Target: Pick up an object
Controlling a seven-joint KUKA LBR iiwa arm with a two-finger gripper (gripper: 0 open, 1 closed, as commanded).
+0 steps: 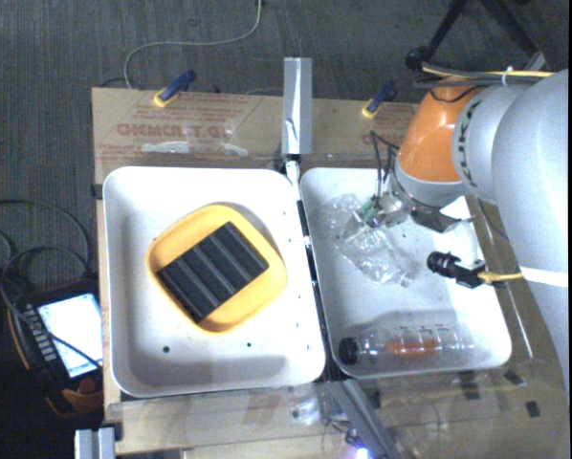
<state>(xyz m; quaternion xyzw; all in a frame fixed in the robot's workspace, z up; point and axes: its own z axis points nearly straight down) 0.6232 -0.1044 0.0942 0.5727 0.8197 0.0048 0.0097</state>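
Two shallow white bins are seen side by side on the bench, divided by a narrow metal rail (297, 113) that is taken here as the landmark.

To the left of the rail, the left bin (133, 352) is occupied by a yellow tray-like object with a black ribbed top (217, 266), which is laid at a slant near the bin's middle.

To the right of the rail, the right bin (487, 347) is found to contain two items. A crumpled piece of clear plastic (367, 237) is located in the upper half of this bin, a short way right of the rail. A clear plastic bottle with a dark cap (410, 345) is laid on its side along the bin's near wall, with the cap turned toward the rail and an orange-red patch visible inside it.

The grey arm with its orange band (434, 146) is extended in from the side far from the rail. The gripper (386, 208) is positioned over the upper part of the right bin, at the far edge of the clear plastic. The fingers are largely hidden by the wrist and blurred against the plastic, so it cannot be told how they stand or whether anything is gripped.

Two blue clamps (174, 86) are fixed at the far edge of the brown board, one on either side of the rail.
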